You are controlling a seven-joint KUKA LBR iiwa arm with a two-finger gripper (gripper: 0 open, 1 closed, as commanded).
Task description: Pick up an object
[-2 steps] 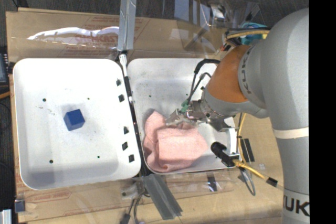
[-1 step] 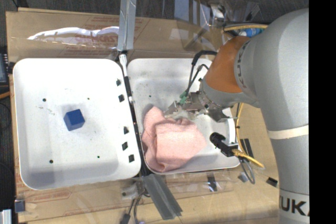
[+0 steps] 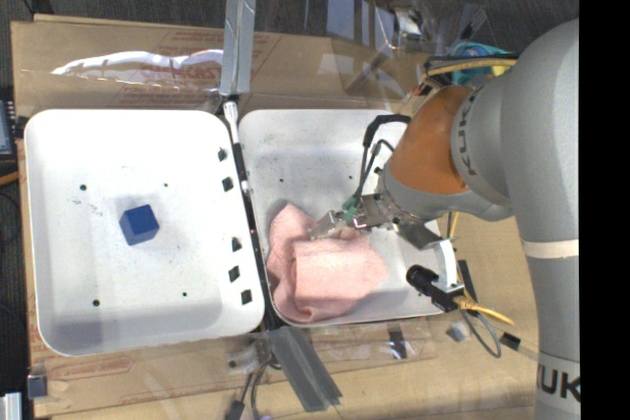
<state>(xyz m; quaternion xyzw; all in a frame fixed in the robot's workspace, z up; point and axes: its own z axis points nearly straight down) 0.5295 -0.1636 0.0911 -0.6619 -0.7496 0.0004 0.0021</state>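
A folded pink cloth [image 3: 320, 272] lies in the front part of the right bin [image 3: 295, 143], against its left wall. My gripper [image 3: 338, 222] reaches in from the right and hangs low over the cloth's upper edge, right at the fabric. Whether it has hold of the cloth is hidden by the wrist. A small blue cube [image 3: 139, 223] sits alone near the middle of the left bin [image 3: 59, 143], far from the gripper.
A grey metal divider [image 3: 239, 202] with black clips runs between the two bins. The arm's orange band [image 3: 439, 145] and grey body cover the right bin's right side. A crumpled clear plastic bag [image 3: 148, 66] lies on the cardboard behind the left bin.
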